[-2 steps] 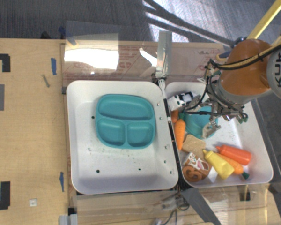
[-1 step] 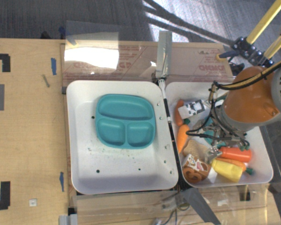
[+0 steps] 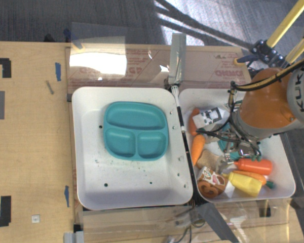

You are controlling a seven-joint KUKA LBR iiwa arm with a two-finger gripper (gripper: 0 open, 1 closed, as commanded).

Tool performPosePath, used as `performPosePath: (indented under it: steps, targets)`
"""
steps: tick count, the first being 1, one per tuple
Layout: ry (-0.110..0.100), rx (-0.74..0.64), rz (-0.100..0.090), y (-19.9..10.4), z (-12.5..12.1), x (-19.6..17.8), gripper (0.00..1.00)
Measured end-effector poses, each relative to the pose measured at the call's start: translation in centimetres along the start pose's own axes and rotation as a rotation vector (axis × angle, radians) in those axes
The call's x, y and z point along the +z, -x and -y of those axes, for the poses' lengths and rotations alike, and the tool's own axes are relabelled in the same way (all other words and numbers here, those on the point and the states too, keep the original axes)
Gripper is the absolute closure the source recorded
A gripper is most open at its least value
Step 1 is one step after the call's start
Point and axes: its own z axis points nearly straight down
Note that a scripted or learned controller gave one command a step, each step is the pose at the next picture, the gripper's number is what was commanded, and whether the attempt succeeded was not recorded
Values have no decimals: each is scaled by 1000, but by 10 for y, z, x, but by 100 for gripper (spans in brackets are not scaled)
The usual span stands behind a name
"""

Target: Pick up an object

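The left bin (image 3: 86,186) has much free room: only a teal plate (image 3: 136,130) lies in its upper middle, and bare floor runs all around the plate. The right bin (image 3: 289,184) is crowded. A carrot (image 3: 197,149), a yellow bottle (image 3: 245,183), an orange toy (image 3: 253,165) and a packet (image 3: 211,181) lie close together, and the arm (image 3: 263,105) covers its upper right part.

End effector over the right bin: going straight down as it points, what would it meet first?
Probably the brown packet or the orange toy just under the end effector; depth is unclear from this slanted view.
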Motion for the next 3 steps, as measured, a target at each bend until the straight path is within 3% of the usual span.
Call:
performPosePath:
  steps: [1, 2, 3]
  targets:
    - [0, -1, 13, 4, -2, -12, 100]
    - [-11, 82, -1, 17, -87, -57, 100]
    - [2, -67, -8, -28, 15, -121, 100]
